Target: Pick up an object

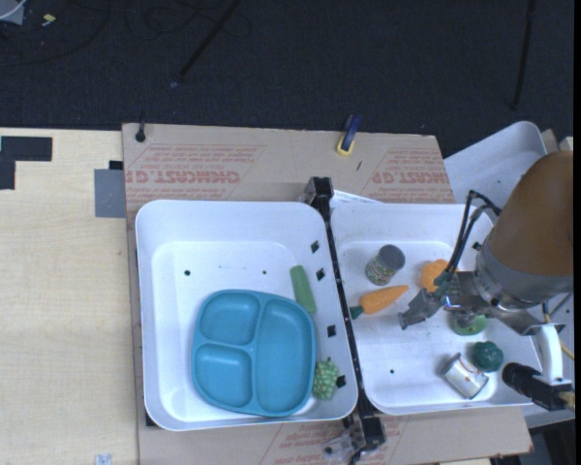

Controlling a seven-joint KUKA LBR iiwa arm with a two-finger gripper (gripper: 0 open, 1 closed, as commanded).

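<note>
My claw [418, 310], whose state I cannot tell, hangs just right of the carrot [384, 299], whose long axis runs left-right, tilted up toward me.

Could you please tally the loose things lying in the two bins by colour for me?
Blue: 1, the divided plate
Green: 3, the stick, the bumpy cluster, the round ball
Orange: 2, the carrot, the piece by the arm
Grey or silver: 2, the can, the small cylinder
Total: 8
</note>
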